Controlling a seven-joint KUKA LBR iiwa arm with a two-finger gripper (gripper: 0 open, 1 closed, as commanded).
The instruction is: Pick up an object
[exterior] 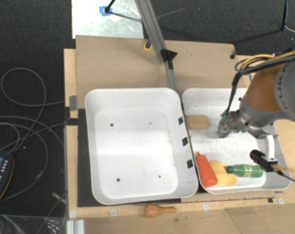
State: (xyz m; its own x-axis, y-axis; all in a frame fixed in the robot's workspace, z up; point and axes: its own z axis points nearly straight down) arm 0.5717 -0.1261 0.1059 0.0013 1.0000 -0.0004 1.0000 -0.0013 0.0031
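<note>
Over the right bin [206,97] my fingers [226,129] hang low above bare floor; whether they are apart or together I cannot tell. Nothing sits between them. A tan block [198,122] lies just to their left, near the divider. An orange bottle [206,169], a yellow piece [220,172] and a green bottle [245,170] crowd the near wall, so the lone block looks the easier grab.

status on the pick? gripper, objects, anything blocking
Gripper low in right bin, nothing seen held. Tan block to its left, apart. Orange bottle, yellow piece, green bottle clustered at front wall. Nothing blocking.
</note>
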